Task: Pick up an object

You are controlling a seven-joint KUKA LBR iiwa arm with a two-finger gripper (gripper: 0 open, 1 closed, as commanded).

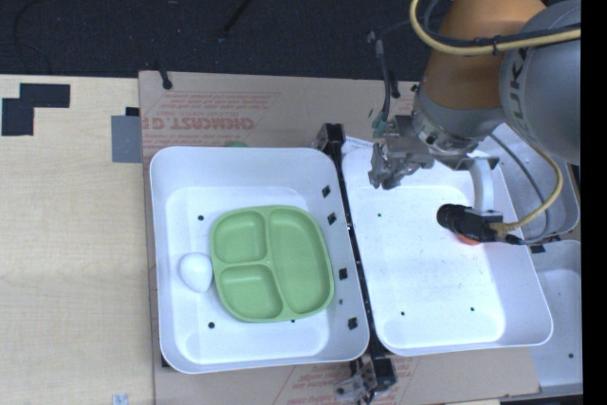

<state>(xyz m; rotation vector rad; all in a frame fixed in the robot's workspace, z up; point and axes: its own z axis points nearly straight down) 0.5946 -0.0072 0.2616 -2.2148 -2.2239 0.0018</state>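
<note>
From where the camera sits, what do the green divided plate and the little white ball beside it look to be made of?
The green divided plate looks like molded plastic: even pale color, rounded compartment ridges, a soft matte sheen. The white ball touching its left edge seems smooth and faintly glossy, perhaps plastic or an egg-like toy; the view cannot settle which.

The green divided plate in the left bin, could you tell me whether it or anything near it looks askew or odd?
The green divided plate lies flat but turned slightly askew to the left bin's walls, with a white egg-shaped object touching its left edge. Nothing looks spilled or damaged.
</note>
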